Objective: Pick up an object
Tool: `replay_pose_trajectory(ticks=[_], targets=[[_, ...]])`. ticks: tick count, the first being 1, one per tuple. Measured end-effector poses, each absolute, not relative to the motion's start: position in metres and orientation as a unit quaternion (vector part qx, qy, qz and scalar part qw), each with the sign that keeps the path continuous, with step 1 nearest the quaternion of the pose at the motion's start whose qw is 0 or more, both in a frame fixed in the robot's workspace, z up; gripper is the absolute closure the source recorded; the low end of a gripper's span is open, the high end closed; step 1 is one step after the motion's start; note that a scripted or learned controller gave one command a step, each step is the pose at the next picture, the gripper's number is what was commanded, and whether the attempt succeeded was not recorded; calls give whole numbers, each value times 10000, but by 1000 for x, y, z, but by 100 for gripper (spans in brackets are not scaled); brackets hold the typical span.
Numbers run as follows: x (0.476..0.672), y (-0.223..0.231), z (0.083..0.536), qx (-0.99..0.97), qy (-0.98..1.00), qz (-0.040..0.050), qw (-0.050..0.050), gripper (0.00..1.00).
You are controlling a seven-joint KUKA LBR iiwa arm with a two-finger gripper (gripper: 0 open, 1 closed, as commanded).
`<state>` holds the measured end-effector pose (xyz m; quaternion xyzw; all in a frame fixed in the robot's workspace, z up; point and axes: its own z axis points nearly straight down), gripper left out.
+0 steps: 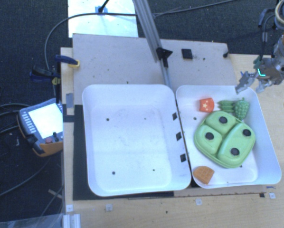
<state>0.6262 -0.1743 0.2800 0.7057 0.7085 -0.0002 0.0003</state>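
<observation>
Camera view | gripper [249, 83] hung released over right bin [270, 160] | nearest: green toy [241, 108] | best bet was a straight descent, clear of green tray [225, 137]

Glossy white plastic bins [132, 91], seemingly smooth green plastic tray [225, 137]

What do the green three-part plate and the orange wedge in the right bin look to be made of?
The round green divided plate looks like moulded plastic with a smooth, slightly glossy finish, with raised ridges between its sections. The orange wedge-shaped piece looks matte and faintly speckled, possibly foam or soft plastic toy food; too small to be sure.
</observation>
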Motion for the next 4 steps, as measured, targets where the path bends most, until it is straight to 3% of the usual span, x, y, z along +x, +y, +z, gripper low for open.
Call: replay_pose_trajectory(ticks=[1,4], targets=[[627,-174,281,7055,7087,5,13,0],[635,-179,139,7068,7075,-6,-3,0]])
